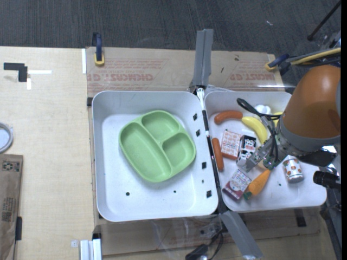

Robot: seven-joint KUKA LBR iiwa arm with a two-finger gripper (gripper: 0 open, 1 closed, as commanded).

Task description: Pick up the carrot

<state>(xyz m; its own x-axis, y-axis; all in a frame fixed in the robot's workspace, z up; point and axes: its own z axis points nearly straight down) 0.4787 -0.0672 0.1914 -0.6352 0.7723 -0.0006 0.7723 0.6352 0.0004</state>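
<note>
Carrot (pixel 258 182): orange, short, lying tilted on the floor of the right bin (pixel 309 196), toward its front edge, green end pointing to about 7 o'clock. Not lifted; it rests on the bin floor.

Gripper (pixel 264 157): just beyond the carrot's upper end, at about 12 o'clock from it, low over the bin contents. Nothing orange shows between its parts, so no hold on the carrot is evident; whether it stands open or closed cannot be told at this size.

Neighbours of the carrot: a small maroon packet (pixel 237 183) touching or just beside it at 9 o'clock; a small can (pixel 293 170) at 2 o'clock, apart; white cartons (pixel 238 144) at 11 o'clock; a banana (pixel 254 127) and a sausage (pixel 228 116) farther off at 12 o'clock; a second sausage (pixel 217 153) along the bin's left wall.

Left bin (pixel 105 199): holds a green divided plate (pixel 158 145), well apart at 9 o'clock.

Progress, as judged: approach made, arm over the correct bin and close to the target; grasp and lift both remain outstanding.
</note>
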